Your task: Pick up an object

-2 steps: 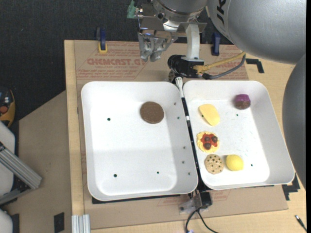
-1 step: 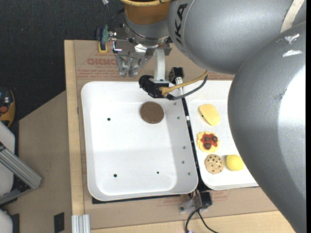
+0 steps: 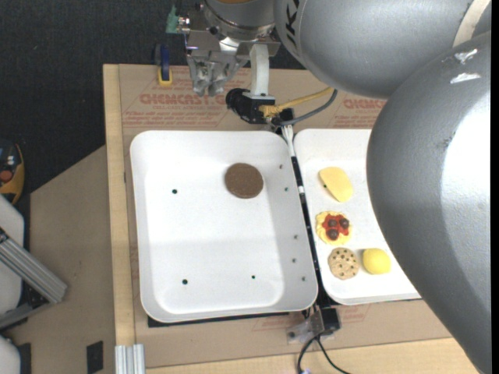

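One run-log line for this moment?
pincer: above bench, beyond left bin | brown cookie: in left bin, untouched | pick: not yet done

Brown cookie [image 3: 244, 181] alone in left bin [image 3: 156, 209]; four food items in right bin [image 3: 312, 142]; gripper [image 3: 209, 78] beyond far edge.

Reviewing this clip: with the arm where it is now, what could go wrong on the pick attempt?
1. The gripper hangs above the bench beyond the left bin's far rim, well off the brown round cookie; a straight descent would likely miss.
2. That cookie lies flat, so the fingers may slide over it.
3. The arm covers part of the right bin, so picks there are hard to check.
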`<state>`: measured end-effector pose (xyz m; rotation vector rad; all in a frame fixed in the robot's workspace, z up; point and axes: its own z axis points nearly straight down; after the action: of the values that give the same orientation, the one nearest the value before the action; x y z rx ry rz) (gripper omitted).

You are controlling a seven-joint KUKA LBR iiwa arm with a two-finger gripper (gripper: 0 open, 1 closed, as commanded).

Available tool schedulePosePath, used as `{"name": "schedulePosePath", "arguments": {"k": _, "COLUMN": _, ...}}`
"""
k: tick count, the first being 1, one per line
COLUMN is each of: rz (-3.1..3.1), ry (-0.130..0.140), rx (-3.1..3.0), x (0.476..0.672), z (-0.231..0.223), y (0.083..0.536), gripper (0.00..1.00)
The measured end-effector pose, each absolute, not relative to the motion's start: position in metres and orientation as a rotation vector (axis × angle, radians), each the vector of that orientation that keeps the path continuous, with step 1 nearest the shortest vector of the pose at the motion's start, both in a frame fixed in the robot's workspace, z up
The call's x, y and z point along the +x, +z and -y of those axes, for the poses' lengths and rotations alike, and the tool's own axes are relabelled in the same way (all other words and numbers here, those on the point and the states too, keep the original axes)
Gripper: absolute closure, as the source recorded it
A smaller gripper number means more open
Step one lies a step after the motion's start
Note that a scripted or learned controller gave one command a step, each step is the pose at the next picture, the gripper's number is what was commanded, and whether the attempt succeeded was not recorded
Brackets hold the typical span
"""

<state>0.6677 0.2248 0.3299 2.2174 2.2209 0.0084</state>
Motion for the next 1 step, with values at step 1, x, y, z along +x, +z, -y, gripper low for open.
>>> {"name": "schedulePosePath", "arguments": {"k": 1, "rz": -2.224, "ry": -0.012, "rx": 2.225, "x": 0.6651, "z": -0.2245, "y": 0.2669, "gripper": 1.00}}
